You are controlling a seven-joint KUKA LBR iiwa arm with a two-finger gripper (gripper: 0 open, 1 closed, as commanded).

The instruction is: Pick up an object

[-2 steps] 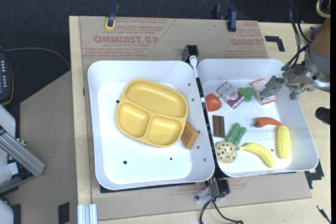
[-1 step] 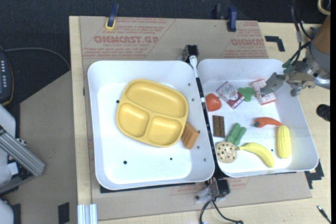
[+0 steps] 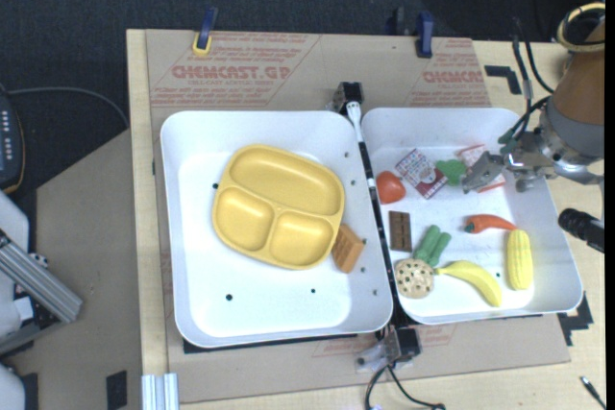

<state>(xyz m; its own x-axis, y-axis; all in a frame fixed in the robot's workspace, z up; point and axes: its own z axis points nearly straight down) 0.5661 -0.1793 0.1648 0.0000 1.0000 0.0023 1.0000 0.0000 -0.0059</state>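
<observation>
- The fingers [image 3: 483,172] hang low over the upper part of the shallow white right-hand bin [image 3: 567,288]; whether they are spread or clenched I cannot tell, and nothing shows between them.
- Just left of the fingers lies a small green plastic block [image 3: 450,173], the likeliest target, with a red-and-white printed card [image 3: 417,170] and a round red plastic tomato [image 3: 389,187] further left.
- Below the fingers lie an orange-red toy pepper [image 3: 491,224], a yellow toy corn cob [image 3: 519,258], a yellow toy banana [image 3: 473,279], a speckled round cookie [image 3: 414,277], a green toy pod [image 3: 431,245] and a brown chocolate bar [image 3: 400,229].
- These lie loosely scattered, probably so any one can be taken.
- Far left of the fingers, the left white bin [image 3: 192,302] holds a yellow three-compartment plastic plate [image 3: 279,205] with a tan cracker [image 3: 348,251] touching it.
- The grey arm [image 3: 581,110] reaches in from the right, wrist bent leftward.
</observation>
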